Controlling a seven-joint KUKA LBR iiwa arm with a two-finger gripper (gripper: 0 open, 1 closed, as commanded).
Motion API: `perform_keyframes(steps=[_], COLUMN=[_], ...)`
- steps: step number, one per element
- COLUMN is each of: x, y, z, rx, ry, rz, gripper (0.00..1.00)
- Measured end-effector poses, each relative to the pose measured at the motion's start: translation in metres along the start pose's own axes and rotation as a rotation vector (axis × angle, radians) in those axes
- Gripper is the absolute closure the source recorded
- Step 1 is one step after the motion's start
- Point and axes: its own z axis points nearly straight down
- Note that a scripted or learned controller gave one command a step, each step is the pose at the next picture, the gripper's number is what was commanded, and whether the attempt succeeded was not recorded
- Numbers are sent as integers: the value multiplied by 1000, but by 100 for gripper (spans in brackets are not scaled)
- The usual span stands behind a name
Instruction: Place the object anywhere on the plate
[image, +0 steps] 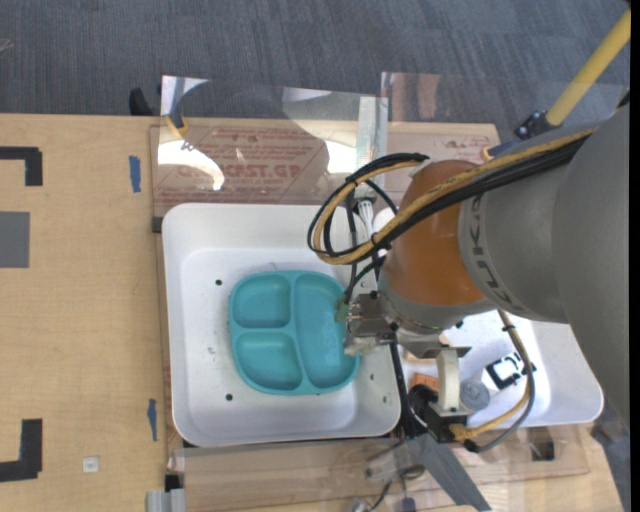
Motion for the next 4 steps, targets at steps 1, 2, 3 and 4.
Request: perform_keyframes(steps=[1,2,3,4], x=[0,1,1,2], y=[0,1,1,2], z=[-9,-18,-27,-37], rx=[0,0,-1,-1], ry=[0,-1,-1,-1], rz=[0,-1,-1,-3], gripper=[100,100,100,100])
